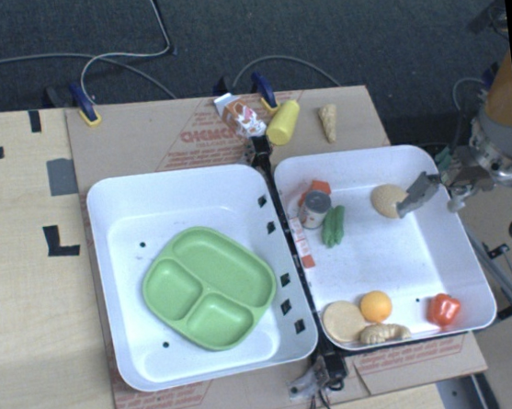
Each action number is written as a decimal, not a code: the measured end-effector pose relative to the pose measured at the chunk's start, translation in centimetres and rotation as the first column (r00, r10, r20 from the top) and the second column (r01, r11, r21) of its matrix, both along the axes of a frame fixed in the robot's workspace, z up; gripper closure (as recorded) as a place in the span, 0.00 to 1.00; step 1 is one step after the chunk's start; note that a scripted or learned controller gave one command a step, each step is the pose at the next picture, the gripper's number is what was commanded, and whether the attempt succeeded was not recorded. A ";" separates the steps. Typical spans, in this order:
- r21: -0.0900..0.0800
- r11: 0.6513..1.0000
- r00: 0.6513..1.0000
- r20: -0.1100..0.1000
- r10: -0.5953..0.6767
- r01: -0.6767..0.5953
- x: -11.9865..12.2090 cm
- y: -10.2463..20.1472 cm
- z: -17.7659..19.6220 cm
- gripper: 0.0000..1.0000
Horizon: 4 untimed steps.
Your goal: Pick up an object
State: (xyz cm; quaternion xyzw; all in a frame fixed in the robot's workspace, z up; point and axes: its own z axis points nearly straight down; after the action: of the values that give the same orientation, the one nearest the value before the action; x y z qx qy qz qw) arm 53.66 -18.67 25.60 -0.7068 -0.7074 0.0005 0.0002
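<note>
— Where's the gripper?
— Over right bin, at its 2 o'clock corner; jaw state impossible to tell.
— Nearest pick?
— Tan potato, just beside the tip at its 9 o'clock, resting on the bin floor, long axis roughly 3-to-9.

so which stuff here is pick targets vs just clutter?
Pick candidates, right bin:
beige round item, green item, grey-capped item, orange ball, red item, gripper beside the beige one.

Lying about:
green divided plate, yellow bottle, cables.
</note>
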 end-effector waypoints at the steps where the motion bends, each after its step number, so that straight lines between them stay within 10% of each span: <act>1: 0.002 1.000 1.000 -0.002 0.001 -0.001 5.2 3.6 -9.2 0.00; 2: 0.001 1.000 1.000 -0.002 0.001 -0.001 8.4 7.4 -16.0 0.00; 4: -0.004 1.000 1.000 0.005 0.000 0.000 9.3 9.0 -17.0 0.00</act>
State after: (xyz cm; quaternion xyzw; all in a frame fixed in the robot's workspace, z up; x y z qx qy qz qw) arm 62.94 -9.66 8.60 -0.7067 -0.7075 0.0001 -0.0027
